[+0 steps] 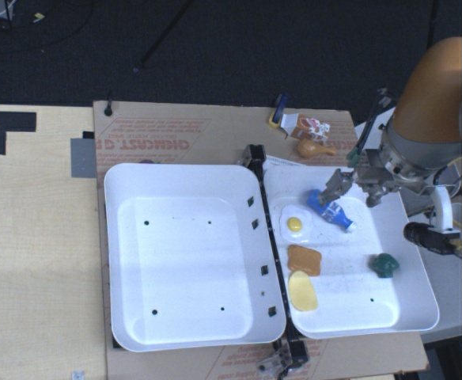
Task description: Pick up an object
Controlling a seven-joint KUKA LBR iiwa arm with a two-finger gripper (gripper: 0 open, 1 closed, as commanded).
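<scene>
The grey arm with its orange band point(433, 77) comes in from the right and hangs over the far part of the right shallow white plastic bin point(409, 311). Its two-finger gripper point(334, 192) points left and down toward a small blue and white packet-shaped object point(331, 210), which lies tilted on the bin floor in the far middle of that bin. One dark finger point(335, 184) sits just above the far-left end of the blue packet; how wide the tool stands and whether it has hold of anything cannot be told from this slanting view.

Left of the packet, close to the bin's left wall, lies a white fried-egg toy with a yellow yolk point(294, 224). Just nearer than it is a flat orange-brown toast-like piece point(304, 260), and touching that on the near side a pale yellow oval piece point(302, 290). A small dark green lump point(386, 265) sits well apart near the right wall.

Beyond the bin's far rim, on the brown cardboard sheet point(176, 137), rest an orange-brown pear-shaped toy point(313, 149) and a small red and white wrapper point(316, 126) beside it. The left shallow white plastic bin point(120, 291) stands side by side with the right one
</scene>
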